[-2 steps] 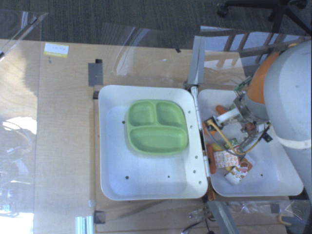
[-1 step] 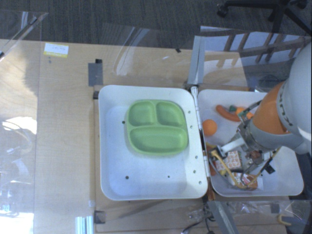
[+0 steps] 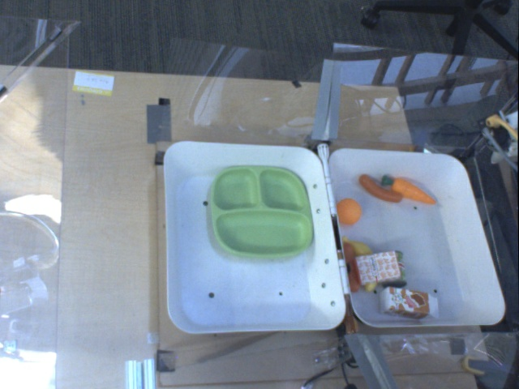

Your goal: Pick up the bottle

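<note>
Camera view. Approach not begun; the claw's state cannot be told. The bottle (image 3: 405, 302) lies on its side at 6 o'clock in the right bin (image 3: 474, 241), beside a red carton (image 3: 378, 266). Next: descend over it, jaws across its width. Wooden bench (image 3: 105, 217); dark carpet (image 3: 203, 6) at 12 o'clock.

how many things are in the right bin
5: a carrot and a red-orange vegetable at the back, an orange by the left wall, a snack box and a bottle in front. More may hide beneath.
</note>
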`<state>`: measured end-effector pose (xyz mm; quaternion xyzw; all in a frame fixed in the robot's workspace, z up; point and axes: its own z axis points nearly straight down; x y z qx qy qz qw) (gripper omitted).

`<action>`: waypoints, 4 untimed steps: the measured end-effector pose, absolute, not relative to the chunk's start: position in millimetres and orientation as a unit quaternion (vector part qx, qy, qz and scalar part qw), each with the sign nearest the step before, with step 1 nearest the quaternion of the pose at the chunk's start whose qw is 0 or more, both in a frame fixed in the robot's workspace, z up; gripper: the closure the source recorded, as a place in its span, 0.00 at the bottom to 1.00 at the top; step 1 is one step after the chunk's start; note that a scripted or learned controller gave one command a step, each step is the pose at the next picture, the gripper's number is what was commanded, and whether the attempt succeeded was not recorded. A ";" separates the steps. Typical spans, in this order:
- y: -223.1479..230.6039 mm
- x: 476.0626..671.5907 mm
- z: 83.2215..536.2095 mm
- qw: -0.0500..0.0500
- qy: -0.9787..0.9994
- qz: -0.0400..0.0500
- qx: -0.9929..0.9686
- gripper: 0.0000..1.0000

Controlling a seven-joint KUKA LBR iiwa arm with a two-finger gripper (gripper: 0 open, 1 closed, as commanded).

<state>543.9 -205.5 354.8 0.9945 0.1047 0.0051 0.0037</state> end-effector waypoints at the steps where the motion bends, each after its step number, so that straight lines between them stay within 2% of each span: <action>1: -178.0 652.0 294.3 0.001 0.105 0.001 0.994 0.00; 2: -205.1 627.6 138.1 0.000 0.126 -0.001 0.992 0.00; 3: -162.2 649.7 91.8 -0.002 0.241 -0.005 0.970 0.00; 4: -206.3 576.5 86.8 0.001 0.126 0.002 0.992 0.00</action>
